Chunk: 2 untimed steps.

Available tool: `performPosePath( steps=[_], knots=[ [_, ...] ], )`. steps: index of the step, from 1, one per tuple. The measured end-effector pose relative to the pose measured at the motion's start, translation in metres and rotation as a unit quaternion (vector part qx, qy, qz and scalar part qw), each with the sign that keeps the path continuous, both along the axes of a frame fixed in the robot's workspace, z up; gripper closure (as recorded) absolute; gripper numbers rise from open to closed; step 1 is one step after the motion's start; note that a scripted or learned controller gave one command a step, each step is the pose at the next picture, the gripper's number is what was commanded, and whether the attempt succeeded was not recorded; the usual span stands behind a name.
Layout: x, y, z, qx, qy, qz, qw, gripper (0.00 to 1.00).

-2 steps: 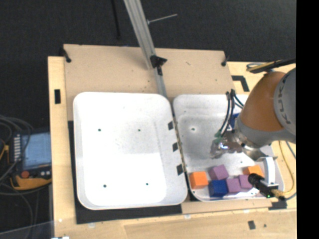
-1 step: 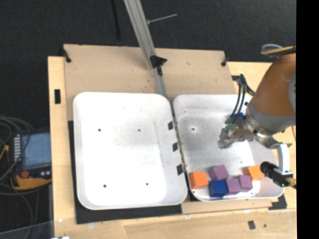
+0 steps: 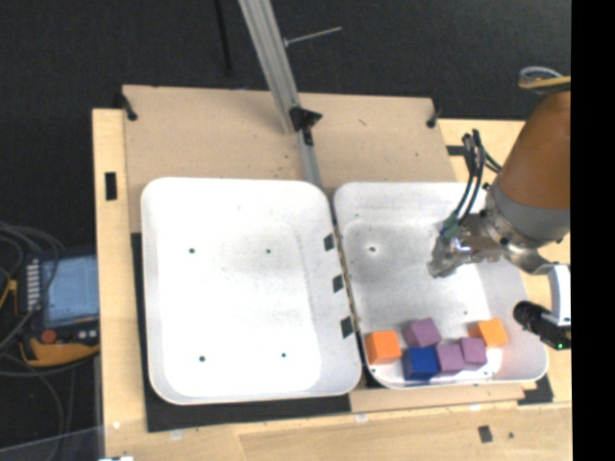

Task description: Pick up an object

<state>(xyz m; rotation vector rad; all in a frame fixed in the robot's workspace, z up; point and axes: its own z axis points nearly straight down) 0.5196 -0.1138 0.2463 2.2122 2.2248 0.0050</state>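
Several small blocks lie along the front edge of the right bin (image 3: pixel 404 219): an orange block (image 3: pixel 383 345), a purple block (image 3: pixel 421 332), a blue block (image 3: pixel 420 363), two more purple blocks (image 3: pixel 452 357) (image 3: pixel 473 351) and an orange block (image 3: pixel 492 331). My gripper (image 3: pixel 444 260) hangs over the middle right of that bin, behind the blocks and apart from them. I see nothing held in it.
The left bin (image 3: pixel 240 286) lies beside the right one. A metal pole (image 3: pixel 274 60) slants up from the back of the bench. A handheld controller (image 3: pixel 62 301) with cables sits left of the bench.
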Motion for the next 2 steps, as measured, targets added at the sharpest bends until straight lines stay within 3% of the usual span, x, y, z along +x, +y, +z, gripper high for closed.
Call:
performPosePath(
  steps=[2],
  knots=[
    [0.017, 0.094, -0.003, 0.0000, 0.002, 0.000, 1.0000, 1.00]
  ],
)
